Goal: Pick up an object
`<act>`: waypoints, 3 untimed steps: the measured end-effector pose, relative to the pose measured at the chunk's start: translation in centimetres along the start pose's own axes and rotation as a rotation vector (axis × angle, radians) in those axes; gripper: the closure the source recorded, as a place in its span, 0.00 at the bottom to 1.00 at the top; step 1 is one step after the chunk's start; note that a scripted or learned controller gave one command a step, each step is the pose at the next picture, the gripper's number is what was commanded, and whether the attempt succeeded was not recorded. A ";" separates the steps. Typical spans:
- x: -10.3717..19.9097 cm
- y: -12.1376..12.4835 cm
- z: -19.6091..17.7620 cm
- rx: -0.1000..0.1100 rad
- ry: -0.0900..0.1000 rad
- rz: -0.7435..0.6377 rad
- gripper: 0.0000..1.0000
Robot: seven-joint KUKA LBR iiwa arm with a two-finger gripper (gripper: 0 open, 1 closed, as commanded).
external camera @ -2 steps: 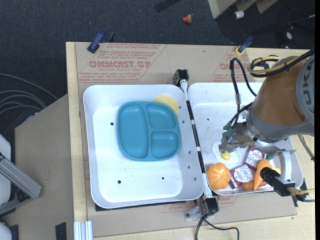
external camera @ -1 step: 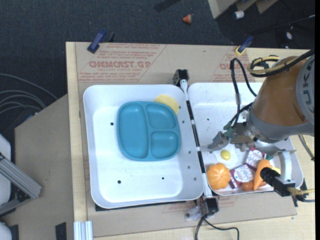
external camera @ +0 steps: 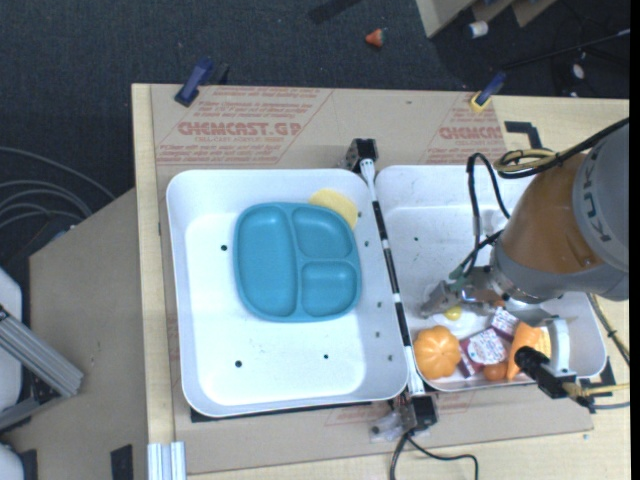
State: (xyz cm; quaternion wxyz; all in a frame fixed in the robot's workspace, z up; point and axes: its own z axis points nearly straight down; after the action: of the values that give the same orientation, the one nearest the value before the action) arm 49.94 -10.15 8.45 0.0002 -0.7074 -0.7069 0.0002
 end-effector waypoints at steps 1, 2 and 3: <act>-0.1 0.2 -1.3 -0.008 -0.003 0.001 1.00; 5.1 -2.0 -10.0 0.000 0.001 -0.002 1.00; 0.8 4.6 -21.5 -0.003 -0.001 -0.001 1.00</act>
State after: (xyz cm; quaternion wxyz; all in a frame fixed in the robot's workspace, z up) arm 54.51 -9.39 29.97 -0.0013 -0.7071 -0.7071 -0.0007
